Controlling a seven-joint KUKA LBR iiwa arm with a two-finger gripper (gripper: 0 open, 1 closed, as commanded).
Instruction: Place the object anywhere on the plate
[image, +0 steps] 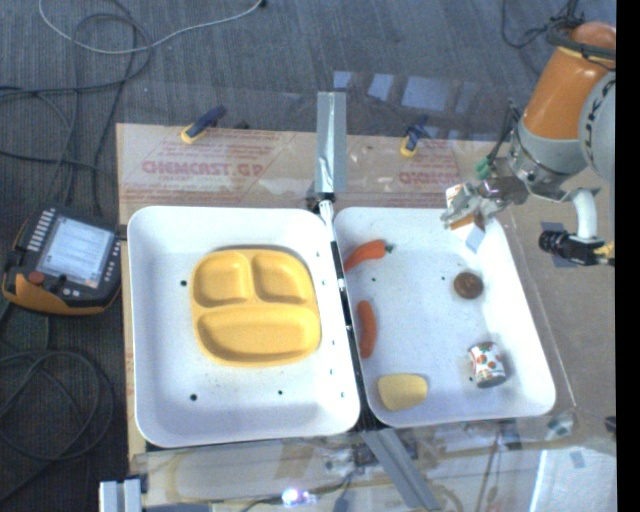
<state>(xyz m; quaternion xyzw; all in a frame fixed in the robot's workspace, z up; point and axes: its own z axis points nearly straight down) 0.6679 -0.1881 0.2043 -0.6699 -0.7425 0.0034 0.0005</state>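
Yellow three-compartment plastic plate (257, 305) in the left white bin (150, 330). To the right of the plate, in the neighbouring white bin (530, 330): two orange sausages (365, 327), pale yellow slab (402, 391), brown disc (468, 286), small patterned cup (486, 364). Gripper (468, 212) far right of the plate, above that bin's upper edge; finger state impossible to tell.

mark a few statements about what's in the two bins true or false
1. The yellow plate lies in the left bin. True.
2. The plate has three compartments. True.
3. The carrot lies on the plate. False: it lies in the right bin, near its top left corner.
4. The gripper hovers above the plate. False: it is at the right bin's top edge.
5. The sausage lies in the right bin, near its left wall. True.
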